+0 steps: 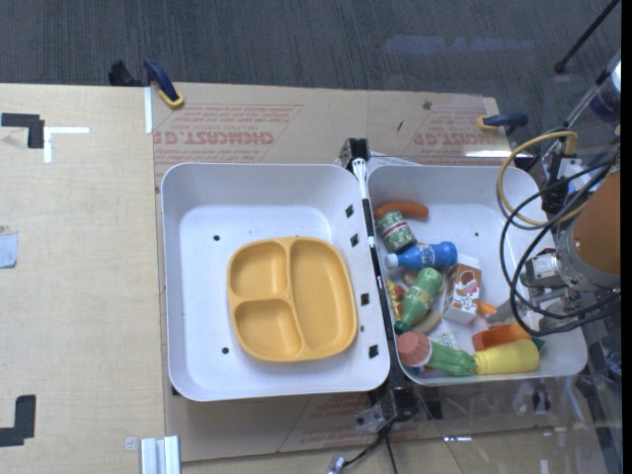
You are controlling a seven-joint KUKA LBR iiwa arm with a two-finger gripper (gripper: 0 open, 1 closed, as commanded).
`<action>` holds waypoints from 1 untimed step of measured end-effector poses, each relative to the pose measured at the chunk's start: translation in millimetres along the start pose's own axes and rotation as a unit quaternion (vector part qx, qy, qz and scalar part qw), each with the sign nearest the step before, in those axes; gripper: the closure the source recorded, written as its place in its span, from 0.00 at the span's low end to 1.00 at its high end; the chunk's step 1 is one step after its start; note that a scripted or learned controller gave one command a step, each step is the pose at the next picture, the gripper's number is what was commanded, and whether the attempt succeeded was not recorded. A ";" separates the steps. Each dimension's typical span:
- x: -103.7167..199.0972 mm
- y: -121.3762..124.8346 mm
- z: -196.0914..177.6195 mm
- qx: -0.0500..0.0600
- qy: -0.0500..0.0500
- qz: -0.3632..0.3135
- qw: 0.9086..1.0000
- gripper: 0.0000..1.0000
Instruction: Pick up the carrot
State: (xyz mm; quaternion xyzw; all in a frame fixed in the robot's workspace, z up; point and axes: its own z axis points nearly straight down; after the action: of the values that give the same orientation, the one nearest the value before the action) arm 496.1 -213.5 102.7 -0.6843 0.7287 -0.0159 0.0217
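Item 1, carrot (502,336): orange, lying nearly flat along the lower right part of the right bin (474,188), its length running left to right. It touched the yellow piece (510,357) just below it, which lay along the bin's near wall.

Item 2, gripper (521,302): I saw it at the right bin's right edge, under a tangle of black and yellow cables (523,181), with the arm's orange band (602,227) above and to the right of it. It stood just above the carrot in the view, close beside it and a little to the right of its middle. I could not tell whether it was wide or narrow, nor whether it touched the carrot; nothing I saw showed the carrot held.

Item 3, other contents of the right bin: an orange-red sausage-shaped piece (400,208) near the far wall; a green can (395,231) below it; a blue bottle (427,257); a green bottle (420,296) lying at a slant; a small carton (463,292) left of the gripper; a dark green piece (449,363) touching the yellow one's left end; a reddish round piece (413,347) at the lower left.

Item 4, left bin (188,294): held a yellow three-part plate (292,297), well apart from the carrot
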 end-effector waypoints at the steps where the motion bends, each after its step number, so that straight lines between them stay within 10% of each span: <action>1: -0.8 -6.4 -12.0 0.007 0.001 0.001 1.000 1.00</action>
State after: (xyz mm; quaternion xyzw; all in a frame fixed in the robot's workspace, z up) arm 501.8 -213.1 115.0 -0.6836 0.7290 -0.0214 0.0258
